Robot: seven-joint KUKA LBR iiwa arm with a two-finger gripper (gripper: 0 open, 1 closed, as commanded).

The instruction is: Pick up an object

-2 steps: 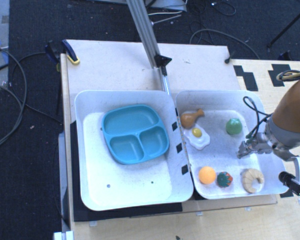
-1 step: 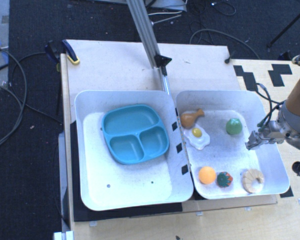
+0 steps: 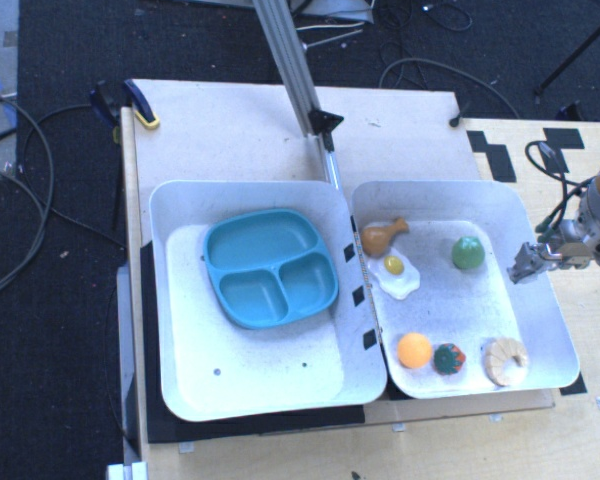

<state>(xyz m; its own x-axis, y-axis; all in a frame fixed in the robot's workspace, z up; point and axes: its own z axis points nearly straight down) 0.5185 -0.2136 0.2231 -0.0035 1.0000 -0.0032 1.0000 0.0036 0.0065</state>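
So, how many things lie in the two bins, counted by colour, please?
Blue: 1, the divided plate
Brown: 1, drumstick
White and yellow: 1, fried egg
Green: 1, ball
Orange: 1, ball
Multicoloured: 1, small toy
Beige: 1, pastry-like piece
Total: 7

two white bins (image 3: pixel 180 268), grey pole (image 3: pixel 288 53), cables (image 3: pixel 30 168)

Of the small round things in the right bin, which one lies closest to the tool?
The green ball. It sits near the bin's right wall, beside the tool, while the orange ball and the dark multicoloured ball lie along the front edge.
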